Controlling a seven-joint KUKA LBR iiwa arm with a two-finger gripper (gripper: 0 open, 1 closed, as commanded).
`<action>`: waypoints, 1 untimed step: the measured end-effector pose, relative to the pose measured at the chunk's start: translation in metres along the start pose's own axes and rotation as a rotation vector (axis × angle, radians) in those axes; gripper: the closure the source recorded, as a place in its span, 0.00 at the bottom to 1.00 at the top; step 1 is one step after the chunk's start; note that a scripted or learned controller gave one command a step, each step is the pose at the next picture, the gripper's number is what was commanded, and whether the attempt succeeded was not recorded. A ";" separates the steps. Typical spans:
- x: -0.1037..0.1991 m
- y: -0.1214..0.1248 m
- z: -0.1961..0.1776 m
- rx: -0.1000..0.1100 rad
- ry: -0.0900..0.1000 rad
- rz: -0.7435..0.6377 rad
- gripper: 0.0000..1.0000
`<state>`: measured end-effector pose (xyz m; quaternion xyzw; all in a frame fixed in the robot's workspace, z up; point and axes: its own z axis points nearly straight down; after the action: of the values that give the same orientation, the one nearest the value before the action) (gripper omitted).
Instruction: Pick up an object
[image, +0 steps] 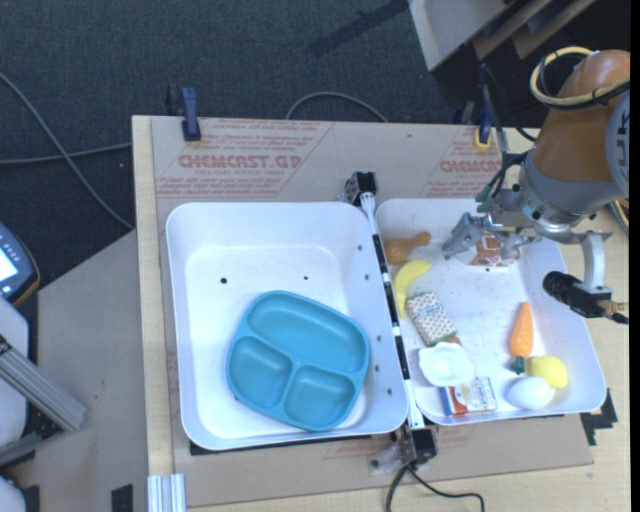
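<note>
At upper right, the gripper (487, 240) hangs over a small orange-white item (488, 252); its claw state cannot be told, and crowding could spoil the pick.

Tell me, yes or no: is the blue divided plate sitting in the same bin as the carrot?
No, the blue plate lies in the left bin, while the carrot lies in the right bin.

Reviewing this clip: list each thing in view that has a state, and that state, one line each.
Gripper: low over the right bin's far end, fingers not readable.
Blue divided plate: lying flat in the left bin.
Banana: lying by the divider.
Carrot: lying loose, untouched.
Lemon: resting near the egg.
</note>
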<state>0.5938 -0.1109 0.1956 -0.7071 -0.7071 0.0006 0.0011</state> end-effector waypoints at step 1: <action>-0.052 0.060 0.031 -0.007 -0.005 0.002 0.00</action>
<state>0.6534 -0.1625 0.1649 -0.7079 -0.7063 -0.0001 -0.0029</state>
